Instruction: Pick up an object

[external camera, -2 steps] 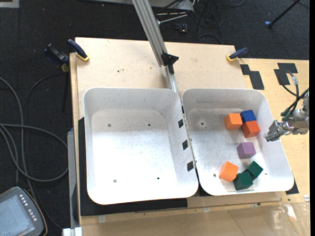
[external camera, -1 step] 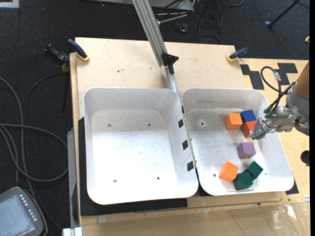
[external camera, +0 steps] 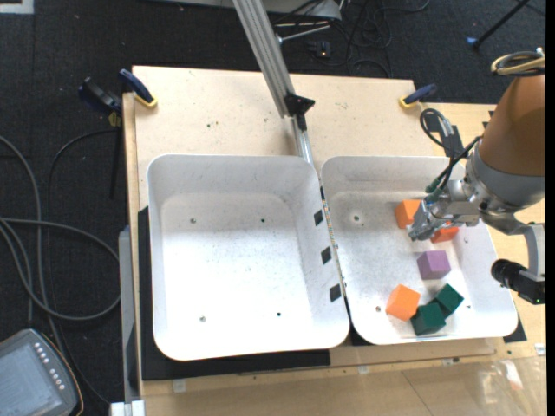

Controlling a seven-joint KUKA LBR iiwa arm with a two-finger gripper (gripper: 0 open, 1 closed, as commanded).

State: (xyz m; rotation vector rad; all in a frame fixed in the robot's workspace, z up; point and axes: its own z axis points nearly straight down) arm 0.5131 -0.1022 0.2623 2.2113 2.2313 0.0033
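Bench [external camera: 225,111]: pale speckled board, two shallow white bins side by side on it.
Left bin [external camera: 165,232]: bare white floor with a few dark specks and small holes.
Right bin [external camera: 364,189]: holds all the blocks, gathered in its right half.
Arm [external camera: 520,137]: in from the right, orange band above a grey wrist, bent down over the right bin.
Gripper [external camera: 425,224]: low in the right bin, at the far cluster of blocks; cannot tell whether wide or narrow, nor whether anything is held.
Orange block, far [external camera: 406,213]: just left of the gripper, touching or nearly touching it.
Red block [external camera: 447,230]: just right of the gripper, partly hidden behind it.
Purple block [external camera: 434,263]: near side of the gripper, just beside it, apart from the lower group.
Orange block, near [external camera: 402,302]: toward the near rim of the right bin, left of the green blocks.
Green blocks [external camera: 436,310]: two dark green pieces touching one another, near the near-right corner of the right bin.
Metal pole [external camera: 264,46]: slanting from the far edge down to the gap between the bins.
Clamps [external camera: 139,89]: blue and yellow, at the far corners of the bench.
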